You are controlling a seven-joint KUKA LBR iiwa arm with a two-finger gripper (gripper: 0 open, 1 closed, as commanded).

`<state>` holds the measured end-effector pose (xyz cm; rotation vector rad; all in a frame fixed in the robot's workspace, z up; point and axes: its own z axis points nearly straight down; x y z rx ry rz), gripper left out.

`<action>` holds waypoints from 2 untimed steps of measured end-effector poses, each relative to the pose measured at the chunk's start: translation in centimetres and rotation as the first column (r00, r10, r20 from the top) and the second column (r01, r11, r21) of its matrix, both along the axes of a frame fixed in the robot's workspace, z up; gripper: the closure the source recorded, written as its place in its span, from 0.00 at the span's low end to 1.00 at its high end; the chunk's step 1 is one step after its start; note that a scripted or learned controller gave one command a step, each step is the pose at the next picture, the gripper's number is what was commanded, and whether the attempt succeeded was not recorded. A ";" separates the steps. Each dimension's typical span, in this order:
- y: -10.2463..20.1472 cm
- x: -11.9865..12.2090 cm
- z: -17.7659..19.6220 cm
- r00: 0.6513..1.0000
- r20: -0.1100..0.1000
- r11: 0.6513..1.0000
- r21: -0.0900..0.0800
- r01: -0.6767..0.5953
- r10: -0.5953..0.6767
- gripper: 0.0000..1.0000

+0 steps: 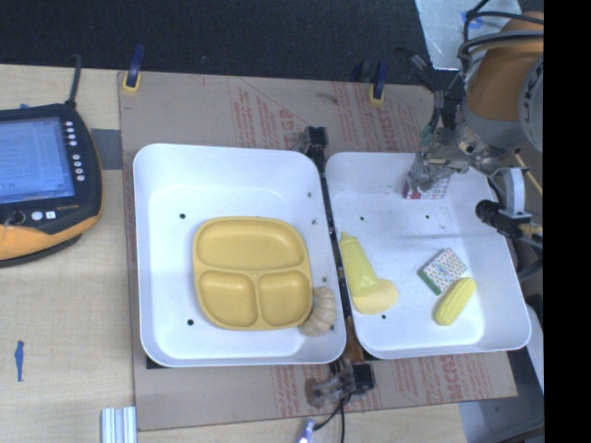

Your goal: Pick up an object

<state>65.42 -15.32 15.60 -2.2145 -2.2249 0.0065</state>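
The claw (430, 175) is hovering over the far part of the right bin (499, 340), directly above a small reddish-patterned item (427, 188). Grip state: cannot tell. Also lying in this bin: yellow bottle (365, 275), corn cob (454, 301), checkered sponge (442, 268), all nearer the front rim.

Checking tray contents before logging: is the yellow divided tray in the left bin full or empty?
Empty: the yellow divided tray shows three bare compartments. A beige object rests outside, at its lower right corner.
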 end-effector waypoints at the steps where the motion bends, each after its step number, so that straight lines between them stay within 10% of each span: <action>1: 0.0 0.0 0.0 1.000 0.000 1.000 0.000 0.000 0.000 0.00; 2: -0.1 0.1 -6.5 1.000 -0.001 1.000 0.000 -0.002 0.002 0.00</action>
